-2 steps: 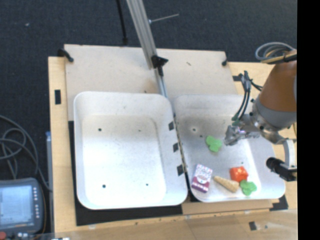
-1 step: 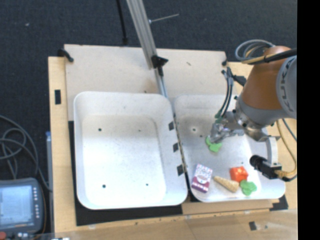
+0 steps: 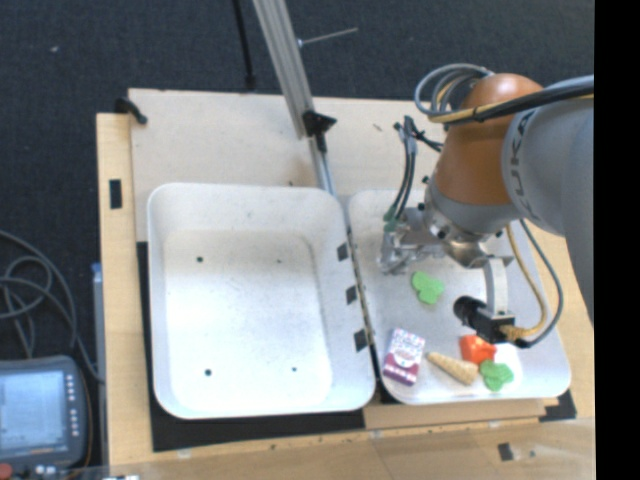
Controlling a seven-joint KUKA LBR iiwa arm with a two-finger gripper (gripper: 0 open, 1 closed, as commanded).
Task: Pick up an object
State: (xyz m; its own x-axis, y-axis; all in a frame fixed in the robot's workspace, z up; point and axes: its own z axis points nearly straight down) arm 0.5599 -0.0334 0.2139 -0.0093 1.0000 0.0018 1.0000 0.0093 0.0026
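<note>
Gripper (image 3: 398, 251) (finger state hidden; I cannot tell) hangs just beside the small green plastic lump (image 3: 428, 288); it looks light, rigid, slippery; pinch across its middle.

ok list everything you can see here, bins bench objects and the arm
left bin: 1, white, left half of the bench
right bin: 1, white, right half of the bench, under the arm
green piece: 1, green, middle of the right bin, just below the gripper
purple and white packet: 1, near front left of the right bin
cone-shaped piece: 1, tan, front of the right bin, right of the packet
orange piece: 1, orange-red, front right of the right bin
second green piece: 1, green, beside the orange piece
bench: 1, light wood
metal rail: 1, silver, slanting over the bench's back
screen: 1, grey, lower left
arm: 1, grey with orange band
gripper: 1, metal, over the right bin
</note>
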